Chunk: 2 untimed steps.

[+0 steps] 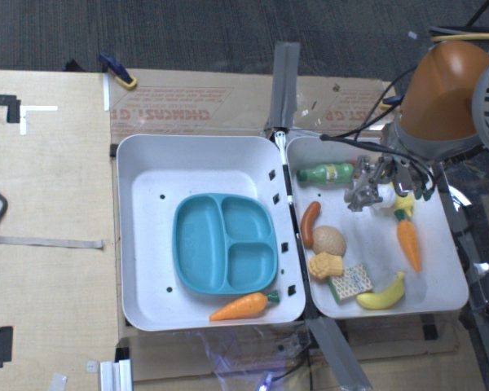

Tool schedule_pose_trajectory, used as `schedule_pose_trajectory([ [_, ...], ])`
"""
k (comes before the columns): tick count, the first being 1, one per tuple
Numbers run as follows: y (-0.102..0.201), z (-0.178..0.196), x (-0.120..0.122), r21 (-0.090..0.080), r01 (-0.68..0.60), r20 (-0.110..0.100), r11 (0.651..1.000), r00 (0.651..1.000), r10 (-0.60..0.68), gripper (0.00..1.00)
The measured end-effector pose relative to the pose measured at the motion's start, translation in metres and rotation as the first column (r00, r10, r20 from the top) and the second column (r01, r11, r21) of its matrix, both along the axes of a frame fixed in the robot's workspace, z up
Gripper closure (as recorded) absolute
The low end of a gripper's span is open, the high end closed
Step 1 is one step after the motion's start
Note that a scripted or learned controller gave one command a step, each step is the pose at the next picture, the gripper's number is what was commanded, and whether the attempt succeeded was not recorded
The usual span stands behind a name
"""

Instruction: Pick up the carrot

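Observation:
Two orange carrots are in view. One carrot (240, 306) with a green stem lies along the front wall of the left bin (138, 177), just in front of the teal plate. A second carrot (408, 245) lies in the right bin (440, 296) near its right wall, pointing toward the front. My gripper (365, 194) hangs over the back of the right bin, to the upper left of that second carrot and apart from it. The orange-banded wrist (444, 92) rises behind it.
A teal divided plate (226, 243) fills the middle of the left bin. The right bin also holds a green bottle (326, 173), a red sausage (310, 222), a tan potato (328, 239), a yellow corn piece (325, 265), a checked block (351, 283) and a banana (383, 293).

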State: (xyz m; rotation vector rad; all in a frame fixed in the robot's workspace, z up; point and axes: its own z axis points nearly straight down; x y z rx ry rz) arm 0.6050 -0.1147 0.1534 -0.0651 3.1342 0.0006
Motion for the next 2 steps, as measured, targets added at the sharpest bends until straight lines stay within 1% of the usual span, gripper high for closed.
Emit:
schedule_pose_trajectory([
  [1, 0.000, 0.000, 0.000, -0.001, 0.000, 0.000, 1.000, 1.000, 0.000, 0.00],
  [2, -0.067, -0.004, -0.022, -0.003, -0.124, 0.000, 0.992, 0.992, 0.124, 0.00],
])
